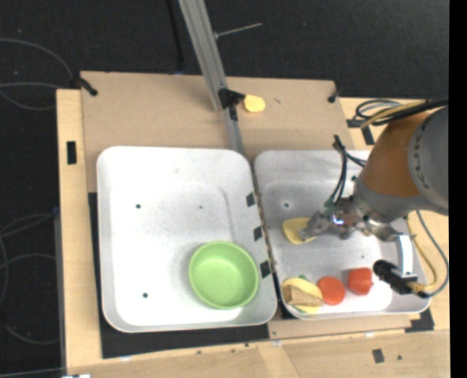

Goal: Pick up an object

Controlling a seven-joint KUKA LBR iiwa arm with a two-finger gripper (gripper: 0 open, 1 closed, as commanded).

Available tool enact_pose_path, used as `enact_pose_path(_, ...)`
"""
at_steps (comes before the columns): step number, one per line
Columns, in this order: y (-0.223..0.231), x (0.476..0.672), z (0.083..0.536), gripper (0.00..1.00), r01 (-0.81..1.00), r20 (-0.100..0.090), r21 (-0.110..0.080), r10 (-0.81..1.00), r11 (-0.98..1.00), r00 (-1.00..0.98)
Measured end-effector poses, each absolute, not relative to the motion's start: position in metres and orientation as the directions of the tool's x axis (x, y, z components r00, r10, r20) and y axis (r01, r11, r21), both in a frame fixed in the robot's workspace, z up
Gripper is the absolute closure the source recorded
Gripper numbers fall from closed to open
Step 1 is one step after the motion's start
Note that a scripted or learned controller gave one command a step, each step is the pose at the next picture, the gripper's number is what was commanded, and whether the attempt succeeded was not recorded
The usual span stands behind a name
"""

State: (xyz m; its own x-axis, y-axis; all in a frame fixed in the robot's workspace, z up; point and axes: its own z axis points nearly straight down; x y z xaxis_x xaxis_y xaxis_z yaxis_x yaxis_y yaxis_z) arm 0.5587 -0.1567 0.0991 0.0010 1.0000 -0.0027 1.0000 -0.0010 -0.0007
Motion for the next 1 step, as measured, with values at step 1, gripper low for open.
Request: enact_pose_path(1,-0.1572,0.5604,0.1126,1.0,1.0,-0.001,0.006,1.0,-0.005,0.005)
